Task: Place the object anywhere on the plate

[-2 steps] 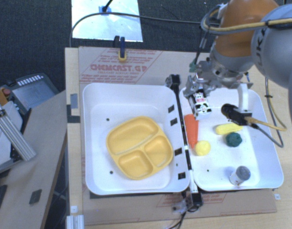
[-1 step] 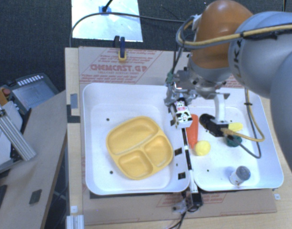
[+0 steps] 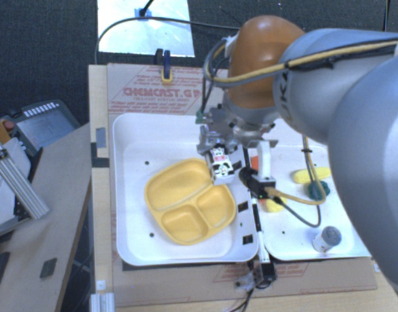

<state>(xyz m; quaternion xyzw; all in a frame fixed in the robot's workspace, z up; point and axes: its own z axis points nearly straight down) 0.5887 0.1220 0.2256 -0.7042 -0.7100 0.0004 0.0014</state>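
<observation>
The tool (image 3: 219,156) is closed on a small black-and-white toy (image 3: 219,164), holding it by its top just over the back right edge of the yellow plate (image 3: 186,203) in the left bin (image 3: 130,174). The toy looks light and stiff, so I think a grip across its sides should hold.

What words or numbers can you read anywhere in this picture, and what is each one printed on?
"CHEMCAST" in red capitals, on the brown paper sheet behind the left bin; the letters after it look like "GP" but are partly hidden.
A smaller red line beneath it: too blurred to read.
The black-and-white patterned small object at the end effector: no legible text.
</observation>
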